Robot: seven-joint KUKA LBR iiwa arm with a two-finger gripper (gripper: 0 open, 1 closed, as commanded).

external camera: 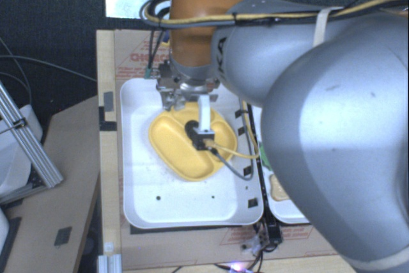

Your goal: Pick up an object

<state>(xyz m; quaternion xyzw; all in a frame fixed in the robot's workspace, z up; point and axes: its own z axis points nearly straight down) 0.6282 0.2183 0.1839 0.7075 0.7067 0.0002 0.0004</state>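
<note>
A yellow oval dish (182, 147) lies in the middle of the left white bin (137, 156), tilted across it. My gripper (179, 102) hangs under the orange wrist band, right over the dish's far rim and touching or nearly touching it. The wrist and arm hide the rim's far end.
The big grey arm covers most of the right bin (287, 214); a tan thing (278, 187) and a green scrap (265, 162) peek out at its left side. A cardboard sheet (128, 61) lies under the bins. Metal framing (29, 144) stands at the left.
</note>
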